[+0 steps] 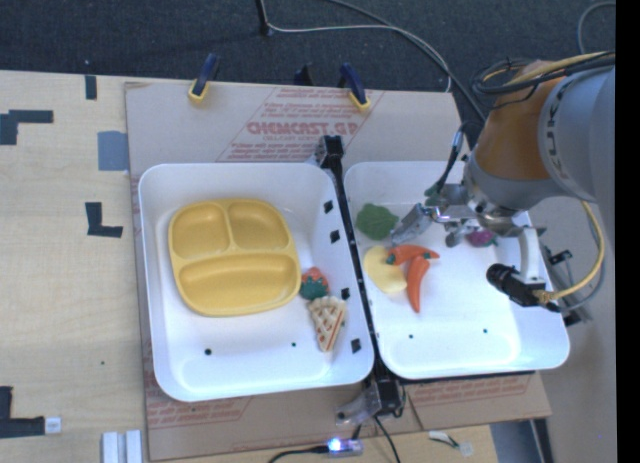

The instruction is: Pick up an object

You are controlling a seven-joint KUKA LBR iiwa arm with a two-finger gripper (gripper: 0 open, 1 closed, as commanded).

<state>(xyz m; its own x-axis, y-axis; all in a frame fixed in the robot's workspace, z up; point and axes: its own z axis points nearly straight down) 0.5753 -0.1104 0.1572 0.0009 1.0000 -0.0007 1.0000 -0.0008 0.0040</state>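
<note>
Carrot [414,273], the orange toy with a green top, was seen in the camera view lying in the right bin [470,351], partly over a pale yellow piece [384,271]. Its long axis ran from about twelve to six o'clock, tip downward. The gripper [432,213] was seen near it at roughly one o'clock, above the leafy end, beside a green broccoli piece [376,219]. Whether the jaws were spread or closed could not be told; nothing was seen held between them.
</note>
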